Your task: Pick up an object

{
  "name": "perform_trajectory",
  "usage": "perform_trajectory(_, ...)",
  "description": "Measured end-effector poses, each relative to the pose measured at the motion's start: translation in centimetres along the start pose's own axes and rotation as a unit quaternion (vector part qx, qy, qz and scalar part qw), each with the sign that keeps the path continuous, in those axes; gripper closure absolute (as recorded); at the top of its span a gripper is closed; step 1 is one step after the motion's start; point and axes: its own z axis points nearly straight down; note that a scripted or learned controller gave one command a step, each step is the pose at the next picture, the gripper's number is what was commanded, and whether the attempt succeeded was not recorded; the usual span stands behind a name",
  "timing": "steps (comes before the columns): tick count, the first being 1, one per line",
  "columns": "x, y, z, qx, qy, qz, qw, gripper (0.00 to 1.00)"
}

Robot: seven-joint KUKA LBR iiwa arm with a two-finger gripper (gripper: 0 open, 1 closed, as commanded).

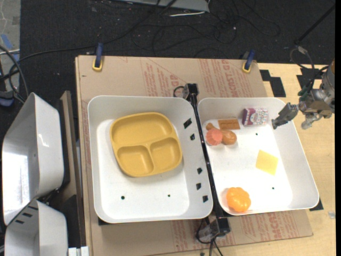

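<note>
Tool point(296, 118) hovers spread wide and empty at the right bin's point(298, 152) far edge, probably lining up on the purple packet point(255, 116).

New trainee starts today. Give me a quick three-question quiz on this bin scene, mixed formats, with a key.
1. True or false: the yellow divided plastic tray lies in the right white bin.
2. Which item lies nearest the front edge of the right bin? A) purple-and-white packet B) orange toy pepper C) flat yellow square block
3. Fill in: the gripper hovers over the right bin's ____ back corner.

Key: 1 false, it lies in the left white bin; 2 B; 3 right.
</note>
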Motion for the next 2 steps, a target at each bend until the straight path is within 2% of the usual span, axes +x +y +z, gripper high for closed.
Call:
perform_trajectory(1,0.1,0.2,-0.6,-0.005,-0.001,-0.002,1.0000,0.00)
perform_trajectory(2,0.8,0.0,4.0,-0.004,-0.001,-0.001,1.0000,0.00)
